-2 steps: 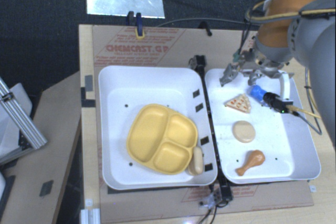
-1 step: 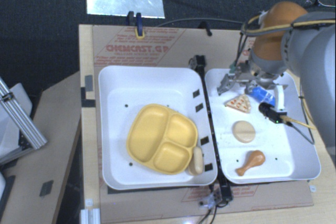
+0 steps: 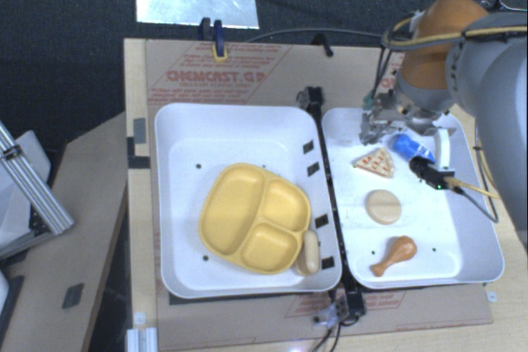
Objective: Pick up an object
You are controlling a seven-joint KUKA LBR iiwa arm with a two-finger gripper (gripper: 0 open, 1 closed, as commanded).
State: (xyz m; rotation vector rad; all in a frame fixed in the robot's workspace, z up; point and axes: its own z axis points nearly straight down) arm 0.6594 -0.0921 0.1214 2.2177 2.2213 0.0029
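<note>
My gripper [image 3: 374, 130] hangs over the far part of the right bin [image 3: 474, 247]. It is just beyond a pizza slice [image 3: 375, 162] that lies flat on the bin floor. A blue object [image 3: 410, 147] lies right beside the gripper, partly under the wrist. Nearer the front of the same bin are a round tan biscuit [image 3: 384, 206] and a brown chicken drumstick [image 3: 394, 254]. I see nothing held in the gripper.
The left bin [image 3: 186, 136] holds a yellow divided plate [image 3: 254, 217], with a pale bread roll [image 3: 309, 251] against the plate's right front edge. A black divider [image 3: 323, 177] runs between the two bins. The arm covers the right bin's far right corner.
</note>
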